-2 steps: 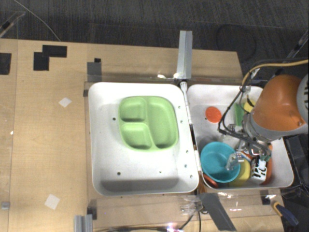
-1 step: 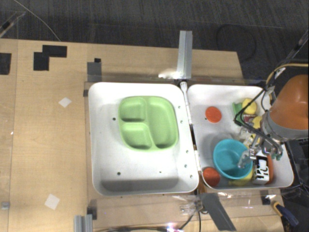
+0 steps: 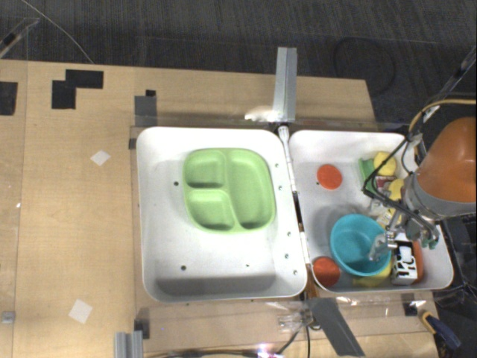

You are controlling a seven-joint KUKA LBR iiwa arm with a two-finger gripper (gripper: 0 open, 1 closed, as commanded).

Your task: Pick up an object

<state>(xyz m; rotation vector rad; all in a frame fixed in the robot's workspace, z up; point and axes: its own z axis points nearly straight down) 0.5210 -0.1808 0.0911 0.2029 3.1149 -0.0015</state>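
Observation:
The right bin (image 3: 350, 144) holds several objects. A blue bowl (image 3: 354, 239) sits near its front, with a yellow object (image 3: 373, 278) under its front edge. An orange disc (image 3: 329, 176) lies toward the back and a red ball (image 3: 326, 269) rests in the front left corner. Yellow and green items (image 3: 376, 168) lie at the back right. A black-and-white box (image 3: 406, 263) lies at the front right. My gripper (image 3: 381, 246) reaches down at the bowl's right rim, the grey wrist and orange band (image 3: 451, 162) above it hiding part of the bin.
The left bin (image 3: 160, 222) holds a green divided plate (image 3: 227, 189). A metal post (image 3: 285, 84) stands behind the wall between the bins. Cables (image 3: 391, 174) hang from the arm over the right bin's back corner.

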